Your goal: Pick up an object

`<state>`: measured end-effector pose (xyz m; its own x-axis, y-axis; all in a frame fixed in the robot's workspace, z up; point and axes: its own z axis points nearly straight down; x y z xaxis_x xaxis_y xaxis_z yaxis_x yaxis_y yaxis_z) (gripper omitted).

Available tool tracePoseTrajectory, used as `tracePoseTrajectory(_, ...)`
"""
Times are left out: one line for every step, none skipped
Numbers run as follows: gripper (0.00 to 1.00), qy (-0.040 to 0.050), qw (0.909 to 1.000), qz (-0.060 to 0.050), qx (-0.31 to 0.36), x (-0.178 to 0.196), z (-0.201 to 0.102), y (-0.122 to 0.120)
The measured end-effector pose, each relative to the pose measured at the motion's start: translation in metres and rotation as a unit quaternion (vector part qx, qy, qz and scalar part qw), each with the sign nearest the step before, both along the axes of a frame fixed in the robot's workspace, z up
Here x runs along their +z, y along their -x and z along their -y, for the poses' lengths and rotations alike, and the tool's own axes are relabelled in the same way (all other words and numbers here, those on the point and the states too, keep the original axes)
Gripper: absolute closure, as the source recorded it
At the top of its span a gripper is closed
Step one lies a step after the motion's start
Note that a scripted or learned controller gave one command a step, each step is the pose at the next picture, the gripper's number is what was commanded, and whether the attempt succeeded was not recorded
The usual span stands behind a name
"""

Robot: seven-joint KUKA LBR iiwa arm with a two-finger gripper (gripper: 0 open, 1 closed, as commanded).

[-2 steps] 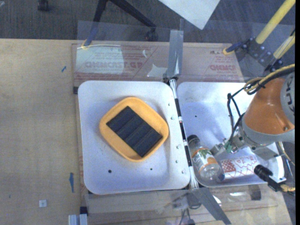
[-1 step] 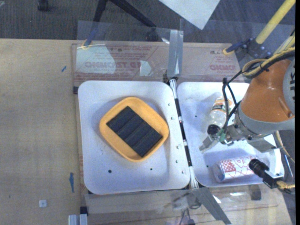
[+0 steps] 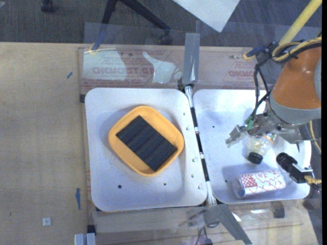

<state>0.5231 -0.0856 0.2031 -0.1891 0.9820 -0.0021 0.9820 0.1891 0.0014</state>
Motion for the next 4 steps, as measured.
tracePoseTrajectory(0.00, -0.0009, 0.9998, -0.002, -0.022, -0.024, 0.039, 0.016)
tracePoseTrajectory(0.00, -0.0067, 0.9970, 0.000, 0.078, -0.110, 0.082, -0.104)
tracePoseTrajectory(0.00, -0.0120, 0.9944, -0.002, 0.105, -0.092, 0.096, -0.110)
tracePoseTrajectory(0.00, -0.0174, 0.9900, -0.002, 0.140, -0.088, 0.104, -0.109)
